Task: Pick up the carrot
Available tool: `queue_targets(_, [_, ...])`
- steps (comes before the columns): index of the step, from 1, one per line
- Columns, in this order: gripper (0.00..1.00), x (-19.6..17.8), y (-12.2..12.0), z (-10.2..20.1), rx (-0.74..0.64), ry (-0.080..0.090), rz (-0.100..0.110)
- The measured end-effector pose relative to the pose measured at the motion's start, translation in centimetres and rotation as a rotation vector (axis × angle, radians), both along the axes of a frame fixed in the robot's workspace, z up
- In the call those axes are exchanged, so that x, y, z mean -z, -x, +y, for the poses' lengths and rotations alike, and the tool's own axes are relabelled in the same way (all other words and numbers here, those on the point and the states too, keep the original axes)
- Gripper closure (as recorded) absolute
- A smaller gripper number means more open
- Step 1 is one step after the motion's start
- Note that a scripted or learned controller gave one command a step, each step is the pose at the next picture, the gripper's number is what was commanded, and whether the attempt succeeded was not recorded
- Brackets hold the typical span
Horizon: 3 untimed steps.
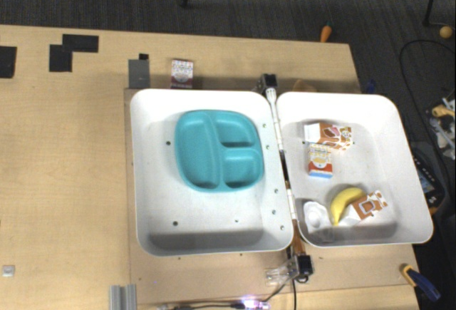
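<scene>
Impossible to tell the carrot's place or the claw's state. In the right bin (396, 132), a banana (344, 201) near the front wall among small printed cartons (320, 160); in the left bin (152, 166), a teal divided plate (217, 152); both on a wooden desk (64, 159)

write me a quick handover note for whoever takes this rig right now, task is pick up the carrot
Left bin: holds a teal divided plate.
Right bin: two small printed cartons toward the back, a banana near the front, a third small carton beside it and a white object on its other side.
Carrot: I cannot pick out one among these items; it may be hidden or too small to tell.
Done: nothing lifted.
Left: find the carrot, grasp it, lift it.
</scene>
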<state>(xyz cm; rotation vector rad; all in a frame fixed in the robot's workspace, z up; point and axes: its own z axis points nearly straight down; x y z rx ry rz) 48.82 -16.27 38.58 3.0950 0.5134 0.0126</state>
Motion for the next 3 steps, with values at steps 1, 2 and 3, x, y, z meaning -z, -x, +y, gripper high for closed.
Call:
queue_targets(1, [1.0, 12.8, 0.1, 7.3, -0.017, -0.007, 0.016])
queue_targets(2, [1.0, 11.5, -0.1, 7.2, -0.028, -0.006, 0.011])
queue_targets(3, [1.0, 12.3, 0.0, 7.6, 0.114, -0.006, 0.008])
